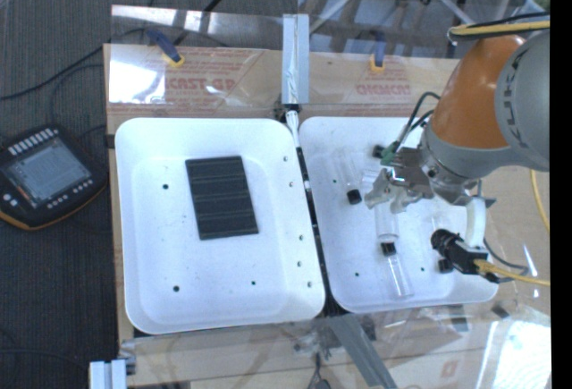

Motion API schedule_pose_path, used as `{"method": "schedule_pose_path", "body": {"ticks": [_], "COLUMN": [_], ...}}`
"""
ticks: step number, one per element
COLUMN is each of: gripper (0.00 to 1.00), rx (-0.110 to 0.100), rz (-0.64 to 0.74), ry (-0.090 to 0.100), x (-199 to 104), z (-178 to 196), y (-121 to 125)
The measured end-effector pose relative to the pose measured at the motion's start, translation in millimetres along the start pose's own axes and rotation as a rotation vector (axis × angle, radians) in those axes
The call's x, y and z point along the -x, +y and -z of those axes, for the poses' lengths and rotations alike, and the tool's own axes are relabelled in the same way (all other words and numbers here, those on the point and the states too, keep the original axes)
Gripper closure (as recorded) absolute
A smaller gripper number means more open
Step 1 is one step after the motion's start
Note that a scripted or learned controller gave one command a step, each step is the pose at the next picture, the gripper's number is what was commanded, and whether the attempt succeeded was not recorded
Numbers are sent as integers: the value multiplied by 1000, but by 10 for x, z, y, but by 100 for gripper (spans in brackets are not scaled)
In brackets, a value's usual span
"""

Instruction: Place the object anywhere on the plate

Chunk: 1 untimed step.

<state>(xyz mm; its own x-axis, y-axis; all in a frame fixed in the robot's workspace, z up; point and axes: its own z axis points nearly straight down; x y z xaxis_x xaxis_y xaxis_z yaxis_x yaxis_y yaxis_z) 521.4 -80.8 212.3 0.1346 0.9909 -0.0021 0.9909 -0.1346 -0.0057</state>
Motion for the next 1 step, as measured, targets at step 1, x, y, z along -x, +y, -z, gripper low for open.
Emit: {"method": "schedule_pose_path", "body": {"ticks": [1], "gripper": [100], "rx": [0], "rz": [240], "ry": [1], "x": [-665], "z": [-315], "y": [388]}}
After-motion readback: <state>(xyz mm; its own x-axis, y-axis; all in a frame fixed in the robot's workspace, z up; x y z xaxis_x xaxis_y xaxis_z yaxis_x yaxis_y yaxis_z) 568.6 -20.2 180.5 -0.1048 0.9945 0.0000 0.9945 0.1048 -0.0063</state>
